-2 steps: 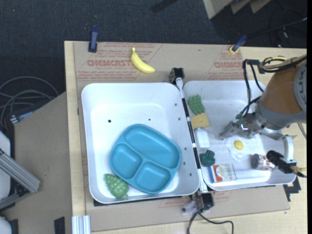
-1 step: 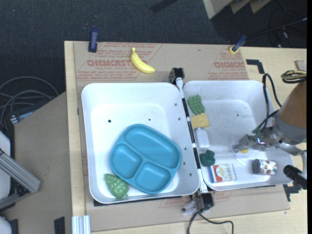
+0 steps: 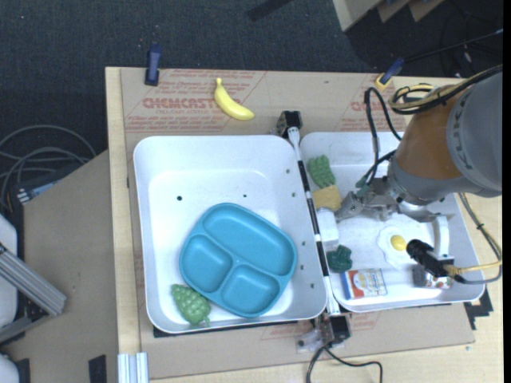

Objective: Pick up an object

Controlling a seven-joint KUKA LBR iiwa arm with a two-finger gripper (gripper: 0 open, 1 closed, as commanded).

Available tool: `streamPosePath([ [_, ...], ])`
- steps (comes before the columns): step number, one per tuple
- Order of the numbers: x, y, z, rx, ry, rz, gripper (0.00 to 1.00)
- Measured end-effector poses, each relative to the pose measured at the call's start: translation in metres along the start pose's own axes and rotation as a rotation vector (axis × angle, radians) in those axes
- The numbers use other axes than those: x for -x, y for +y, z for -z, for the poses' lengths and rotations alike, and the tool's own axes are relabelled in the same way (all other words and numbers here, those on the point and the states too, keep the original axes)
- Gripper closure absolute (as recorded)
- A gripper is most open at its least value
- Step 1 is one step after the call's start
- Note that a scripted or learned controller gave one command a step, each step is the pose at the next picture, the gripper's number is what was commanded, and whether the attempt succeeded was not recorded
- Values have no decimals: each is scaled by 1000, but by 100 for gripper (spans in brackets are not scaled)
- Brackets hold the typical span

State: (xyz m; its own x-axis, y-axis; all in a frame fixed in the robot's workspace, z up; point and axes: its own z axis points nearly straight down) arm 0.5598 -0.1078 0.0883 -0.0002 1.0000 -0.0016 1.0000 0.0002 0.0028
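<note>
Reaching in from the right, the grey robot arm with the orange band hangs low over the right-hand shallow white bin. Its metal gripper sits just beside a small, soft-looking yellow block, and that looks like the thing it is most likely to go for. The yellow block lies at the left side of this bin, right up against the wall next to the other bin. It is too small and dark to tell if the gripper is wide or narrow, and nothing can be seen held in it.

A few things could go wrong from here. The yellow block is tight against the bin wall, so there may be no room to get round its far side. The gripper could bump the wall, or just push the block along and close on air.

A pale green bumpy toy lies right next to the block, on its far side. It could get knocked, or get caught in the grab too — then the hold would be loose and both might drop.

The block also looks squashy, so a grab near its edge could slip off as the arm lifts.

A small dark green toy and a white-and-yellow toy fried egg lie near the arm, and a low swing could shove them.
</note>
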Motion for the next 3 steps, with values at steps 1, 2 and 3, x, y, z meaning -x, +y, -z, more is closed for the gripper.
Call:
streamPosePath([
  [1, 113, 77, 12, 0, 6, 4, 0],
  [2, 63, -2, -5, -5, 3, 0, 0],
  [3, 96, -52, -4, -4, 2, -2, 0],
])
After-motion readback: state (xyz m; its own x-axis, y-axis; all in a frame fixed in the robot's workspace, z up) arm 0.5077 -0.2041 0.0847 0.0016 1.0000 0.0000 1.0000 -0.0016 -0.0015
